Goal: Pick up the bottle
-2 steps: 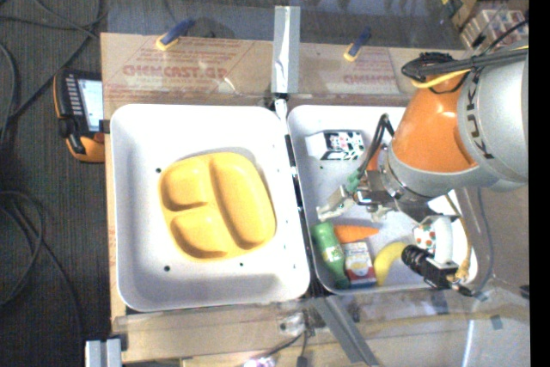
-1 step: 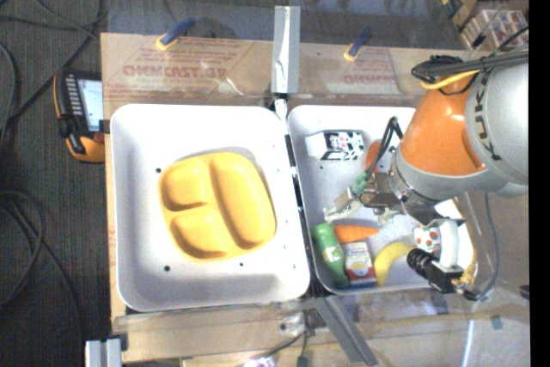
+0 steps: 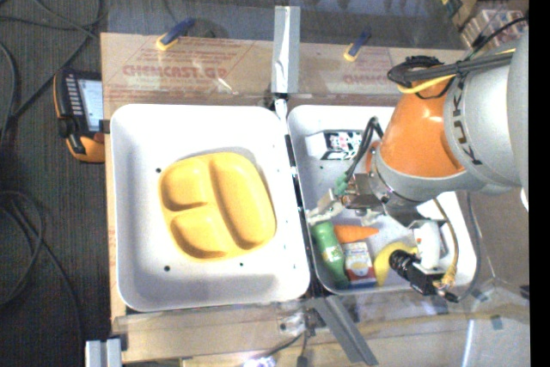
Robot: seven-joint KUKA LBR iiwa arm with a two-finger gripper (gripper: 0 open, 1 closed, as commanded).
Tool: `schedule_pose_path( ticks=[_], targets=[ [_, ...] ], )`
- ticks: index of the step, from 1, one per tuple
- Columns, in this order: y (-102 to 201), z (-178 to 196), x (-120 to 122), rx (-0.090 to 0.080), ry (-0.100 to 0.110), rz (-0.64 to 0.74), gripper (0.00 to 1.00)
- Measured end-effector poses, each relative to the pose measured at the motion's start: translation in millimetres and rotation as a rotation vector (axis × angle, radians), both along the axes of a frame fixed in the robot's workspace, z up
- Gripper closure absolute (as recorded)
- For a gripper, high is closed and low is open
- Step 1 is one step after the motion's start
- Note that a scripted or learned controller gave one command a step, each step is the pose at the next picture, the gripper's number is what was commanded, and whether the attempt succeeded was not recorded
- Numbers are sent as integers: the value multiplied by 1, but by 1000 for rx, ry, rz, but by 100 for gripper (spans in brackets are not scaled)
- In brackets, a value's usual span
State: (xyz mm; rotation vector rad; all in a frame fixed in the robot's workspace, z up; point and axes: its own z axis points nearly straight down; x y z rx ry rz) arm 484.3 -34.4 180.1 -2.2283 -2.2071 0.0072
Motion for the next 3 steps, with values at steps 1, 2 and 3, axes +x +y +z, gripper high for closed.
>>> schedule_pose_path(
  ticks=[1, 2, 3],
  targets=[
    [-26, 0, 0, 3, -1, 409, 0],
    [-112, -33, 45, -1, -1, 237, 0],
    [-65, -89, 2, -3, -12, 181, 0]
  ],
)
